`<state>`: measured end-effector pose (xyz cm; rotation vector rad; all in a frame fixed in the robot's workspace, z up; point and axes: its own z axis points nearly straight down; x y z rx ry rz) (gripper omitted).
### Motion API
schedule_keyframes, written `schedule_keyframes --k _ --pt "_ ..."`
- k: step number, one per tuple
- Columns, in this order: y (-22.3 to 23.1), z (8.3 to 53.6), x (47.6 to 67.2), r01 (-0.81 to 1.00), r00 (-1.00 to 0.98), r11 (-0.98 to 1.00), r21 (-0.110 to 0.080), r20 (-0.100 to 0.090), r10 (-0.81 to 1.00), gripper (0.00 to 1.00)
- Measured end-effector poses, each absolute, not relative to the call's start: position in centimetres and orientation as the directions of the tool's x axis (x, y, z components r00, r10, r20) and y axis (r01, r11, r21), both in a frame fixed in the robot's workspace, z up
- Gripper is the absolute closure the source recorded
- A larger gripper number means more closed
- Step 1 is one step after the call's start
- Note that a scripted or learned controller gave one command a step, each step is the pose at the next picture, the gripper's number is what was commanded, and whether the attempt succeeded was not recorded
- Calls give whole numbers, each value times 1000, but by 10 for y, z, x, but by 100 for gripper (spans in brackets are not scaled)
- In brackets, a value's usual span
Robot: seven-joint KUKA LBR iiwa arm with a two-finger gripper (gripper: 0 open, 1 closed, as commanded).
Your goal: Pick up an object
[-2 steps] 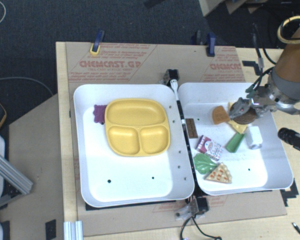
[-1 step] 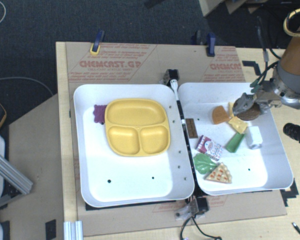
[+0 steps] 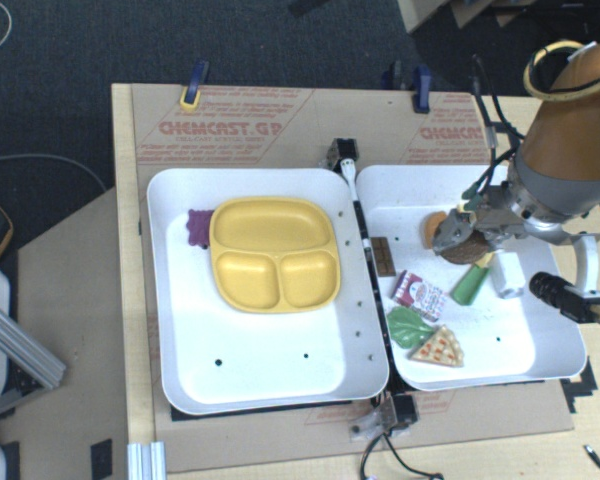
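You have two shallow white bins side by side on the surface (image 3: 280, 118) — a left bin (image 3: 180, 298) and a right bin (image 3: 540, 353), both smooth moulded plastic with rounded corners. The surface itself is a brown board printed with red lettering, and two clamps hold its far edge: one yellow-and-blue (image 3: 192, 90), one dark blue (image 3: 421, 90).

In the left bin you have two things. One is a yellow plate (image 3: 275, 251), glossy plastic, rounded-rectangular, divided into three compartments — one wide one at the far side, two smaller ones nearer. The other is a small purple object (image 3: 198, 227) with a rough, lumpy outline, tucked against the plate's left edge and partly hidden by it.

In the right bin you can count about seven things. A brown round object (image 3: 458, 240) with an orange part at its left lies directly below the gripper (image 3: 468, 230). Just beside it, a green cylinder (image 3: 471, 283) lies at a slant, and a small white cylinder (image 3: 507, 274) lies to its right. A red-and-white printed packet (image 3: 418, 293) sits nearer the bin's middle, with a flat green leaf shape (image 3: 408, 325) below it and a triangular pizza slice (image 3: 438, 348), orange and textured, touching the leaf. A small brown rectangular block (image 3: 382, 256) lies along the left wall.

The gripper is down over the brown round object; you cannot tell from this angle how it is set, or if it has hold of anything.
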<state>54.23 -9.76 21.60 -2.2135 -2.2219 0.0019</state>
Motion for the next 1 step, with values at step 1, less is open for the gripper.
schedule_keyframes --k 1 --pt "-55 227 527 1000 -5 5 -3 3 1000 100"
